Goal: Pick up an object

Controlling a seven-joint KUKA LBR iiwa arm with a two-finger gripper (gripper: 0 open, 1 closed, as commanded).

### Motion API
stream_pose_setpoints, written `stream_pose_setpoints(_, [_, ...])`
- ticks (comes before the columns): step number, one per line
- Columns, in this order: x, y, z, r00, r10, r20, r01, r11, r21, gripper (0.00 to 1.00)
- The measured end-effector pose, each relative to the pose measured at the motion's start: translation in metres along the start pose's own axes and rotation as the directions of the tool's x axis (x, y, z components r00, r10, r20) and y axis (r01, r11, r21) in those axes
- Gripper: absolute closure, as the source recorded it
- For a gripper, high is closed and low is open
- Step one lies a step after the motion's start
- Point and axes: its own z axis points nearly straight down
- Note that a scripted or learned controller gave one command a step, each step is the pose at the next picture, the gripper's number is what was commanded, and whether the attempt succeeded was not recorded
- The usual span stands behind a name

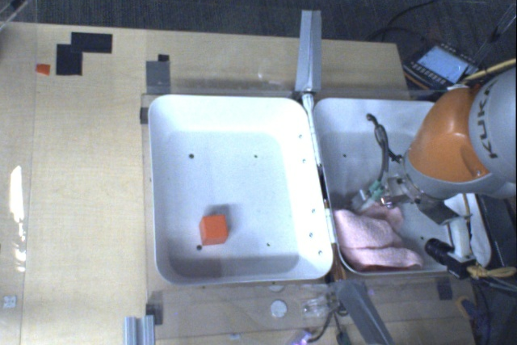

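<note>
An orange cube (214,229) lies in the lower left part of the left bin (170,125). A pink folded cloth (367,239) rests in the near left corner of the right bin (347,133). The arm, with its orange band (447,143), reaches into the right bin from the right. My gripper (380,195) hangs just over the cloth's upper edge. The arm's body hides much of the right bin's right side.
A grey metal post (308,52) stands at the back between the two bins. Black blocks (79,50) and a small orange piece (43,69) lie on the wooden bench at far left. A cable (378,133) runs down to the gripper.
</note>
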Motion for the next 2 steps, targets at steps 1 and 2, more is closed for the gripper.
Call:
stream_pose_setpoints(1, [-0.001,0.004,-0.013,1.000,0.000,0.006,0.000,1.000,-0.011,1.00])
stream_pose_setpoints(2, [-0.003,0.044,-0.103,0.993,0.120,-0.003,-0.120,0.993,0.014,1.00])
